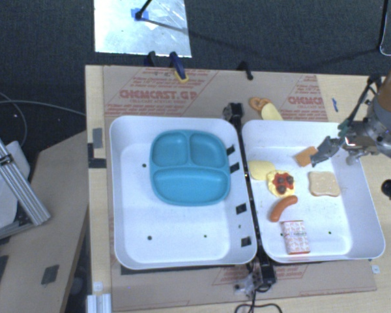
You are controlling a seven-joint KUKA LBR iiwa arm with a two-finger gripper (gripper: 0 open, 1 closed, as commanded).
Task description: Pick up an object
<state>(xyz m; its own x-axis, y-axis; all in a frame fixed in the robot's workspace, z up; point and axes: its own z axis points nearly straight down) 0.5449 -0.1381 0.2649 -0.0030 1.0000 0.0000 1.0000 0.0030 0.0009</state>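
On the table [202, 87], the left bin [127, 175] carries a blue divided plate [189, 167]. Over in the right bin [365, 220], the gripper [327, 150] hangs low, right beside an orange block [305, 156]. How wide the jaws stand, I can't tell from here. Toast slice [324, 184], sausage [282, 208] and a red-patterned packet [294, 236] lie nearby.

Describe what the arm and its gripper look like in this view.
The arm enters from the right edge: a rounded grey body with an orange-brown band above the wrist. Thin dark cables run along its left side down toward the wrist. The gripper is dark grey metal, a blocky, angular assembly with a small reddish spot near its base. Its finger shapes are too blurred to make out.
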